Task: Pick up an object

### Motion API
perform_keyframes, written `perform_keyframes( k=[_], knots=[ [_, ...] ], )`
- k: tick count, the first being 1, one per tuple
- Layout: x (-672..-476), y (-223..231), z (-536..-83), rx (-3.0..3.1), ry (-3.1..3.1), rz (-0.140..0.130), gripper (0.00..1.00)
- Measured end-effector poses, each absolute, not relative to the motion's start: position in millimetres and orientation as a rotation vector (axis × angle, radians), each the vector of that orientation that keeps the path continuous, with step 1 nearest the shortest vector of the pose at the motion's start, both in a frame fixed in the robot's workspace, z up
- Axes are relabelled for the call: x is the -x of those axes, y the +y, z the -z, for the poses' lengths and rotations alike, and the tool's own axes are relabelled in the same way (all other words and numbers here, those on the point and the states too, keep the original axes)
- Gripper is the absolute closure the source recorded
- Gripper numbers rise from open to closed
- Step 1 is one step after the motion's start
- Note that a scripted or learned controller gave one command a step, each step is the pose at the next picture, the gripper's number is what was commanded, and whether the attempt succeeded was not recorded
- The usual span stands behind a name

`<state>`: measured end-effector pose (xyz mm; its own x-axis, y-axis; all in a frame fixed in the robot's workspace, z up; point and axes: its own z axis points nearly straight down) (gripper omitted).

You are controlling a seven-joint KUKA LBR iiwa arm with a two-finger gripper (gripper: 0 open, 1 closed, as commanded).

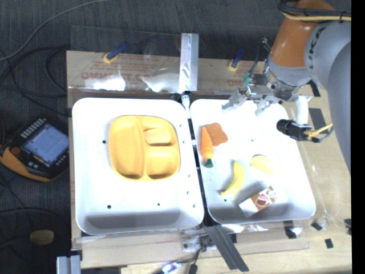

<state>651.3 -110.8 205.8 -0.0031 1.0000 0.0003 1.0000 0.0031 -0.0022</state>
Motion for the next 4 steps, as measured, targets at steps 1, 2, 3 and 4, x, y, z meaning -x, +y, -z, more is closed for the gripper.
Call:
perform_keyframes(
  k=[1,2,3,4],
  knots=[
    [-636.1,-103,-94,2.028,-2.4,0.001,0.0],
    [-636.6,-104,-104,2.029,-2.399,0.002,1.0],
    [-636.5,-104,-104,2.029,-2.399,0.002,0.0],
    [-564.1,-120,-89,2.063,-2.381,0.006,0.0]
  ],
)
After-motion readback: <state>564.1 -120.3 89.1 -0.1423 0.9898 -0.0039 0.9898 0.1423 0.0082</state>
